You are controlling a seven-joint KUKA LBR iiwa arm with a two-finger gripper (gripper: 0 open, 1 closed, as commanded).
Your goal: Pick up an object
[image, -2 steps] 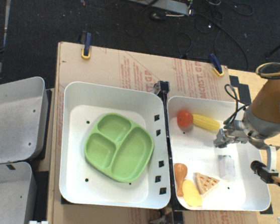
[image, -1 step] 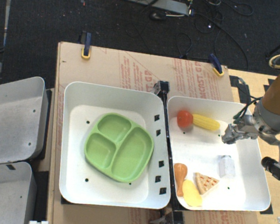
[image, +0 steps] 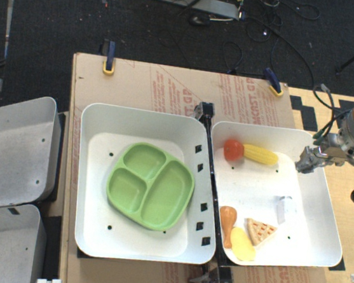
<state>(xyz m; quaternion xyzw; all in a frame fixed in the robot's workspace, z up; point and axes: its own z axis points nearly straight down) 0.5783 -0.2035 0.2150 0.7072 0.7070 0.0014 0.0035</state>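
Note:
The right bin point(image: 322, 213) holds a red tomato point(image: 233, 150) touching a yellow corn cob point(image: 260, 155) near its far edge. Along its near left side lie an orange carrot-like piece point(image: 227, 219), a yellow lemon-like piece point(image: 242, 244) and a pizza slice point(image: 261, 231). A small pale, clear-looking item point(image: 282, 208) rests mid-bin. The left bin point(image: 91, 159) carries a green divided plate point(image: 151, 185). My gripper point(image: 306, 160) hangs at the right bin's far right rim, to the right of the corn cob, with nothing visibly between its fingers.
The bins sit on a cardboard-covered bench point(image: 146, 82) held by clamps point(image: 110, 57) at the back. Spare white bin lids point(image: 9, 149) lie to the left. Cables run across the dark floor behind.

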